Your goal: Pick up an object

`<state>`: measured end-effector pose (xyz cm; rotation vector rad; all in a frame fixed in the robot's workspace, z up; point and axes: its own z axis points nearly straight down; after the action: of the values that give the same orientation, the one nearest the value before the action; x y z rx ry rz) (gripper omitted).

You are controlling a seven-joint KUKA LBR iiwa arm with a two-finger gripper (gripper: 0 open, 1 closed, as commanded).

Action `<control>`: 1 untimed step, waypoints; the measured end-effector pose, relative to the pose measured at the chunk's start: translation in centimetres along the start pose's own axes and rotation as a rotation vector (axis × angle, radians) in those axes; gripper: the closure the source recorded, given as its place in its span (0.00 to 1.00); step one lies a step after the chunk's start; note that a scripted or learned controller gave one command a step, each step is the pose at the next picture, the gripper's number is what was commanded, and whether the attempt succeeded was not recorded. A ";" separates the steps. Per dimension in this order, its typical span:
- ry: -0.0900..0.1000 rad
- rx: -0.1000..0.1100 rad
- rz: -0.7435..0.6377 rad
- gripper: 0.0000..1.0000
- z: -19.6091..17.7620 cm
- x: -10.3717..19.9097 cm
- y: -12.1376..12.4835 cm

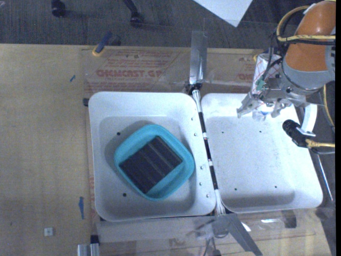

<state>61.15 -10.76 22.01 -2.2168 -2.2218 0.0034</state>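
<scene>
A blue square dish [154,161] with rounded corners lies in the left bin [101,111], turned at an angle. Inside it rests a black ridged block [149,163]. My gripper [259,111] hangs over the far edge of the right bin [256,164], well to the right of the dish and apart from it. Its fingers [244,109] stand spread and open, with nothing visible between them. The grey arm with its orange band [314,20] comes in from the upper right.
A metal divider post [197,63] stands behind the seam between the bins. A black part on a cable [295,132] hangs off the arm over the right bin's right side. The wooden bench [42,143] surrounds the bins.
</scene>
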 end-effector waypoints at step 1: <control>-0.002 -0.004 0.104 0.00 -7.6 -5.8 -1.9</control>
<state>59.34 -16.60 29.66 -2.3321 -2.1070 0.0015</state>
